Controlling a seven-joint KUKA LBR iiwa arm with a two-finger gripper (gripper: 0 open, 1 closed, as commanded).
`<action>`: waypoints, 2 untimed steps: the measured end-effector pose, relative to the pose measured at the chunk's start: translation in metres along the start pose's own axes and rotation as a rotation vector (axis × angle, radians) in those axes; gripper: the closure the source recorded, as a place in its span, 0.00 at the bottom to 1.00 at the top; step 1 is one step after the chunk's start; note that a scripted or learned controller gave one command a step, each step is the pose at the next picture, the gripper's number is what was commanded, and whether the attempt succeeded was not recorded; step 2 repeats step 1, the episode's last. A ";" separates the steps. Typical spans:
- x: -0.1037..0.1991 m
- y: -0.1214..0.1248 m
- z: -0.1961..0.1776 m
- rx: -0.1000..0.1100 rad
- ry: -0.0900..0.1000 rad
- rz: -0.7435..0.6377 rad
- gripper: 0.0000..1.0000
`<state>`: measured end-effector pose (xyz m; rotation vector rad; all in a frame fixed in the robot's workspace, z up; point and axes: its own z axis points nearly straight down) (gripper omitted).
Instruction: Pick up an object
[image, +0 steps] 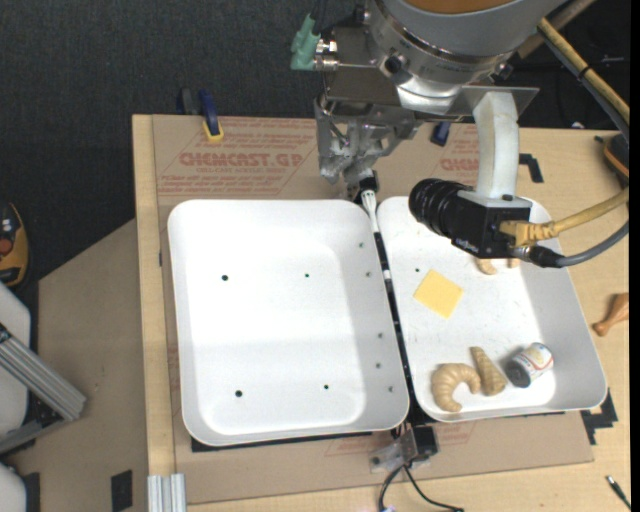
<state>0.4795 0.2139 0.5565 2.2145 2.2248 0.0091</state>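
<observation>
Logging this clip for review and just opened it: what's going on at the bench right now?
The arm hangs over the far edge of the bench, its gripper near the top of the seam between the two bins, with nothing seen between its fingers. The left bin sits beside the right bin, which holds a yellow square, a croissant-shaped piece and a small can. Nothing is picked yet.

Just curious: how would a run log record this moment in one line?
gripper: above bins' far edge, holding nothing | flat yellow square, tan croissant-shaped piece: right white bin

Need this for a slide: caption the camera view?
Gripper above the bins' far edge; right bin holds cheese, croissant and other items.
</observation>
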 end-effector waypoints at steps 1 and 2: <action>0.000 0.000 0.001 0.001 0.000 0.000 0.00; 0.000 0.000 0.001 0.001 0.000 0.000 0.00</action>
